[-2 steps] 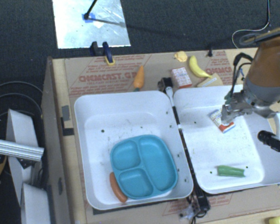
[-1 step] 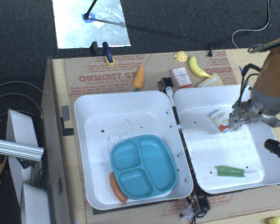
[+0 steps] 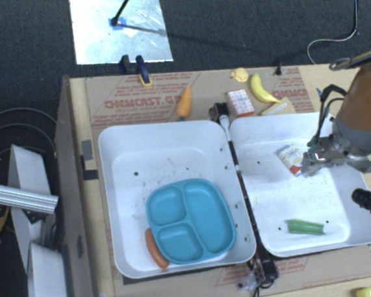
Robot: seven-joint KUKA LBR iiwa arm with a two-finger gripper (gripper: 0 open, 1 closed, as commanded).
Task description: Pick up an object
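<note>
The arm (image 3: 364,104) reaches in over the right bin (image 3: 272,234), and its gripper (image 3: 312,160) sits low by a small white packet with red and blue print (image 3: 289,155), right at the packet's edge; whether the jaws are spread or pinching it, I cannot tell. The packet's print is too small to read. Nearer the front of that same bin lies a green pepper-like thing (image 3: 306,227), well apart from the gripper. Over in the left bin (image 3: 120,183) there's a blue divided plate (image 3: 190,220) with an orange sausage (image 3: 156,248) just beside its left rim. Behind the bins, the cardboard (image 3: 134,94) reads "CHEMCAST" in red, with a carrot (image 3: 184,103), a small box (image 3: 240,103) and a banana (image 3: 261,89) lying on it
</note>
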